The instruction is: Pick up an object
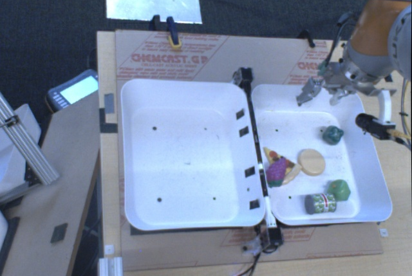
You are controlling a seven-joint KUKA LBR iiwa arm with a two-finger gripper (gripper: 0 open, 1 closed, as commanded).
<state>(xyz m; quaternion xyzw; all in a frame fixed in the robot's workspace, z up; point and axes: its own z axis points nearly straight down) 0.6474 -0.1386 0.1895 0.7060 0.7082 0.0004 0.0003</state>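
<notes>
1. Gripper [320, 89] sits at the upper right of the frame, over the far rim of the right bin [367, 159]. Fingers look spread apart with nothing between them; view is small and slightly blurred there, so treat "released" as probable, not certain.
2. No pick done yet. All candidates lie in the right bin, none lifted.
3. Candidates, all in the lower right of the frame:
   - dark teal lump [333, 134], closest to the gripper, just below and right of it
   - tan disc [312, 162], mid-bin
   - purple-and-yellow toy [279, 169], against the divider side, touching or nearly touching the disc
   - small can [320, 203], lying on its side near the front wall
   - green lump [339, 190], just beside the can
4. Left bin [187, 152] holds no objects.
5. Left to do: choose a target, descend, close, lift. Judging by position, the task is at the approach stage only.
</notes>
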